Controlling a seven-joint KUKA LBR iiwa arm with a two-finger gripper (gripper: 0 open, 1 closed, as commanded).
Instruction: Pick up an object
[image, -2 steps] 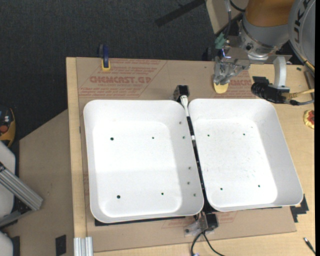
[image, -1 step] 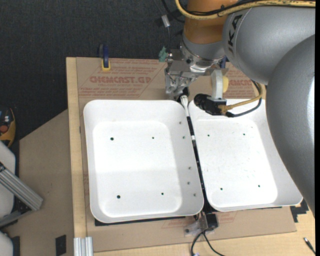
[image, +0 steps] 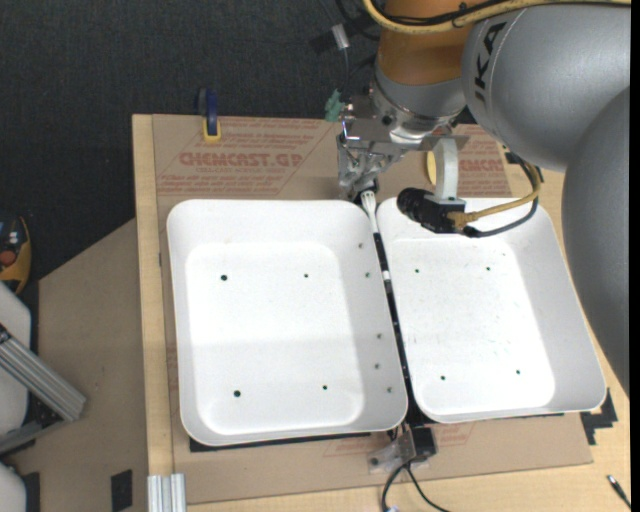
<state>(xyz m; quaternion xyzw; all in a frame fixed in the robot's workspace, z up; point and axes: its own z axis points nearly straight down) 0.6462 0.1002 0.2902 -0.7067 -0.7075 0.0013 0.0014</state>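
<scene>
My gripper (image: 361, 186) hangs low over the far end of the seam where the two white bins meet, just past their back rims. The left bin (image: 190, 300) and the right bin (image: 560, 300) lie side by side on a brown board, and their white floors show only small dark dots. The grey arm with its orange band comes in from the top right and covers the back right corner of the right bin. No loose object can be made out at the gripper.
A blue and yellow clamp (image: 210, 113) sits on the board's far left edge. The brown board (image: 260, 155) shows printed lettering behind the bins. An aluminium bar (image: 40, 375) lies at the lower left, and a cable connector (image: 408, 447) sits by the front edge.
</scene>
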